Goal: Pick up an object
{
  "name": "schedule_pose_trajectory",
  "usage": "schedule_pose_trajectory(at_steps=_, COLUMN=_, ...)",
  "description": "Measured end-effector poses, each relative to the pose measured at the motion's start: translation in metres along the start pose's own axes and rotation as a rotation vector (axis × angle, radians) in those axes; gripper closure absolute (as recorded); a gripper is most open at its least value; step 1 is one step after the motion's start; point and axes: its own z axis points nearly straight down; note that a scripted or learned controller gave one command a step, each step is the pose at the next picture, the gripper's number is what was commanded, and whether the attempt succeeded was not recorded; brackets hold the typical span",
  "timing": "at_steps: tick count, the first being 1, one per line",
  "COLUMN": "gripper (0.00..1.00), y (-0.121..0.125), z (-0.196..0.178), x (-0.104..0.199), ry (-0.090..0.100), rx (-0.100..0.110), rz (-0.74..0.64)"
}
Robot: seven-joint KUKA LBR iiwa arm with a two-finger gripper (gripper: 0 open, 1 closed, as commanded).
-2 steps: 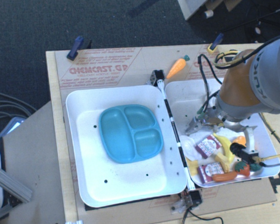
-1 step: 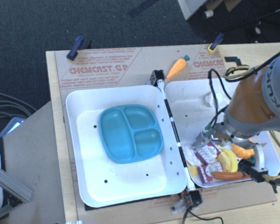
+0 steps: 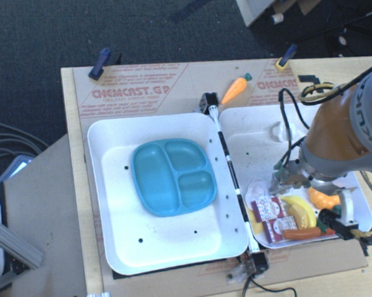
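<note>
Currently the arm (image 3: 340,134) reaches in from 3 o'clock and hangs over the right bin (image 3: 248,124), its orange-banded wrist covering much of that bin's middle. The gripper (image 3: 283,182) sits low over the clutter at the bin's 6 o'clock end. Whether it is released or clenched cannot be told; the wrist body hides the working end from this slanted overhead view.

Candidate objects lie bunched together at the bin's near end: a red-and-white packet (image 3: 271,212) just below the gripper, a yellow banana (image 3: 299,208) touching the packet's right side, a red sausage-shaped piece (image 3: 300,234) at 6 o'clock of the banana, and an orange piece (image 3: 323,198) at 3 o'clock of it. A small white item (image 3: 279,130) lies apart toward 12 o'clock. The left bin (image 3: 113,200) holds a blue divided plate (image 3: 174,176). An orange carrot toy (image 3: 234,90) lies outside both bins at 12 o'clock on the bench.

Risks, as judged: the objects are packed touching, so a closing grasp may catch two edges and pinch neither, or shove the packet flat against the bin floor. The packet looks thin and slick, likely to slip. The divider wall at 9 o'clock of the gripper is near; a descent drifting that way could strike it.
</note>
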Motion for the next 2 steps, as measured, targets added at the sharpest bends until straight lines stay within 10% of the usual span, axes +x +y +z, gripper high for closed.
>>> schedule_pose_trajectory(at_steps=1, gripper=1.00, y=-0.0320, z=-0.0783, x=-0.0155, ry=-0.001, rx=0.001, rz=-0.001)
schedule_pose_trajectory(at_steps=2, gripper=0.00, y=-0.0321, z=-0.0781, x=-0.0152, ry=-0.001, rx=0.001, rz=-0.001)
